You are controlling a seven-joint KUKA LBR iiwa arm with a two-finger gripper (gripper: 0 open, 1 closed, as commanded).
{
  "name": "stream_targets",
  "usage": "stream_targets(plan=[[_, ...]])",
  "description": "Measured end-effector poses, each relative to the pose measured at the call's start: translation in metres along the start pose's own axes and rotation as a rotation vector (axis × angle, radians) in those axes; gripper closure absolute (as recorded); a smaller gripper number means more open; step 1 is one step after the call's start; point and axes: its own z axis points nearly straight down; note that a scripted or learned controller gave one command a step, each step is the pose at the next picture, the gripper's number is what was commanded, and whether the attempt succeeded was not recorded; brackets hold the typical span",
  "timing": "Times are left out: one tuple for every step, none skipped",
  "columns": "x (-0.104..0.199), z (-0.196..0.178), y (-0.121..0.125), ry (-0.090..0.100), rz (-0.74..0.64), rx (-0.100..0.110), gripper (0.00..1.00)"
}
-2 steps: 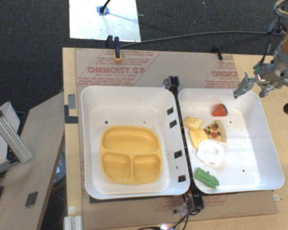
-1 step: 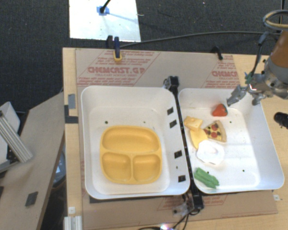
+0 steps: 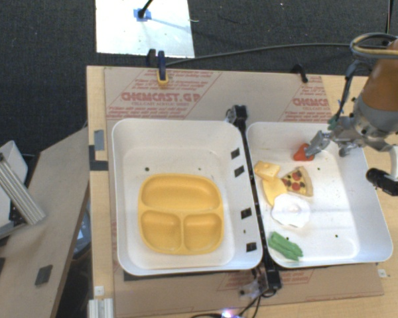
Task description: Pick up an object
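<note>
One green pea pod [image 3: 285, 246], two bins [image 3: 186, 132]

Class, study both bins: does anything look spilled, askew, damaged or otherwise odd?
Nothing looks spilled or broken. The yellow divided tray lies flat in the left bin. In the right bin, the pizza slice, cheese pieces, white piece and green pod lie loosely clustered. The gripper is at a red piece.
</note>
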Motion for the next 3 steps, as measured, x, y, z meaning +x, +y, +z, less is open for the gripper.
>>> stream_targets(plan=[[0.002,0.043,0.007,0.0,-0.004,0.001,0.0],[0.002,0.03,0.008,-0.001,-0.006,-0.003,1.0],[0.0,-0.024,0.02,-0.001,-0.003,-0.005,1.0]])
